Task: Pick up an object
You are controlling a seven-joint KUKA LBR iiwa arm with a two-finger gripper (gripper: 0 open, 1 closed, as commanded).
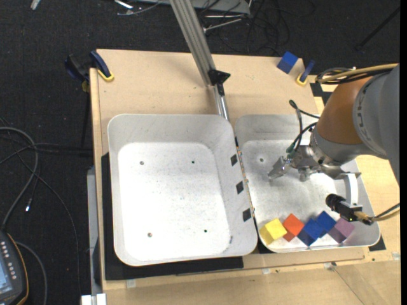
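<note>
Claw (284,168) hangs over middle of right bin (254,127), fingers spread apart, nothing between them. Four blocks clustered at bin's near edge, well apart from claw, toward camera: yellow block (274,230), orange block (292,225), blue block (317,227), purple block (342,229). Left bin (121,132) alongside on worktop (152,81).

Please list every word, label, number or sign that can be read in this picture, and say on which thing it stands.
No text can be read.
The small dark tabs on the wall between the two shallow white bins are too small to read.
The coloured blocks in the right bin show plain faces.
The lit screen at the lower left edge is blurred.
</note>
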